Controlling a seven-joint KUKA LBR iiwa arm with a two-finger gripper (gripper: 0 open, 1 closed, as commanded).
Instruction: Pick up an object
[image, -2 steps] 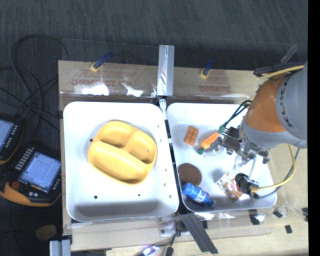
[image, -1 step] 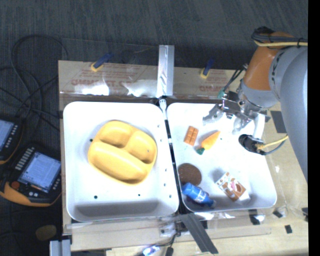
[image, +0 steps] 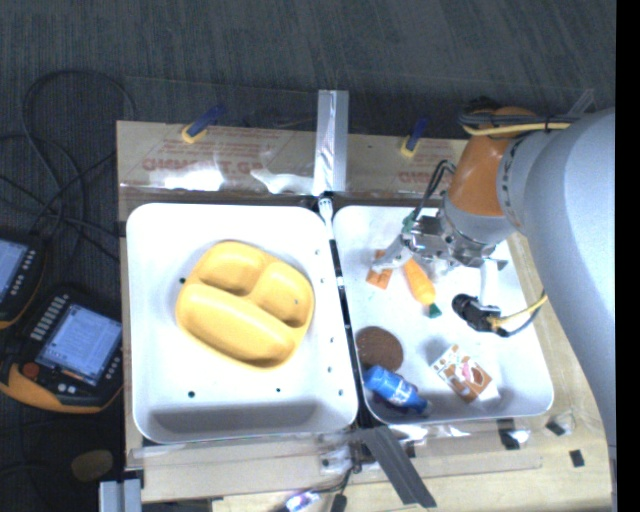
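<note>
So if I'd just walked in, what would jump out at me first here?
Probably the big glossy yellow bun-shaped lump, alone in the left white bin. Next, the grey arm with its orange band, reaching down into the right white bin over a small orange carrot-like piece, with a brown round disc and blue crumpled wrapper nearer the front.

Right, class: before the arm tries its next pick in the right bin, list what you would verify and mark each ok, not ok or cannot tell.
1. End effector over right bin: ok.
2. Object held between fingers: cannot tell.
3. Orange carrot-like toy right below end effector: ok.
4. Brown disc, blue object and small carton lie apart from the toy: ok.
5. Yellow object sits in left bin: ok.
</note>
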